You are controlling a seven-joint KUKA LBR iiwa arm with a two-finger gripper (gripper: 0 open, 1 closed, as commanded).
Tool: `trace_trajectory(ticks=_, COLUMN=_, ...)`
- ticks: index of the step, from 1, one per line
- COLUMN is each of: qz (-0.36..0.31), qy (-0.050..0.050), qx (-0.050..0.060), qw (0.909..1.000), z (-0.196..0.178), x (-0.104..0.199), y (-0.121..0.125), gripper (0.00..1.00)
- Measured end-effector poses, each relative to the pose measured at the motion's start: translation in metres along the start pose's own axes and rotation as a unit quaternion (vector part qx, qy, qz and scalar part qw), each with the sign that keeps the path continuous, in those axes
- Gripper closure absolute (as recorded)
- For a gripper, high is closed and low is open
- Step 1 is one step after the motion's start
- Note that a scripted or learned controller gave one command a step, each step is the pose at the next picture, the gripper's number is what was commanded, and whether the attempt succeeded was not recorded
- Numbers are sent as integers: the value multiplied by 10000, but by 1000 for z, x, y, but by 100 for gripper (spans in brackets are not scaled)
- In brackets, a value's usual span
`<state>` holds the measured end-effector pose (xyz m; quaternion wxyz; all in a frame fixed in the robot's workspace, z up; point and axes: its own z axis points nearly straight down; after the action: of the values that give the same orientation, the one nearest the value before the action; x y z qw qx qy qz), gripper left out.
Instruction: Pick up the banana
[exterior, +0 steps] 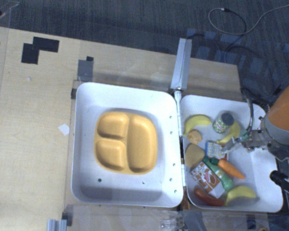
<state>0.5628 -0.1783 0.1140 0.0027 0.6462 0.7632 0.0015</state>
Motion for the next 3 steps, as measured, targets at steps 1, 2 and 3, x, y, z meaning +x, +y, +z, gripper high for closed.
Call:
trace_trajectory(ticks=1, qz=22, qy=-4, qx=-23, qw=10000, z=26, x=28, y=74, gripper=0)
trace_trajectory(ticks=2, qz=-6, qy=-4, qx=-32, qw=10000, z=14, x=29, y=76, gripper=100)
trace_trajectory(ticks=3, qz=-8, qy=-5, qx=-35, qw=10000, z=14, x=29, y=76, gripper=0)
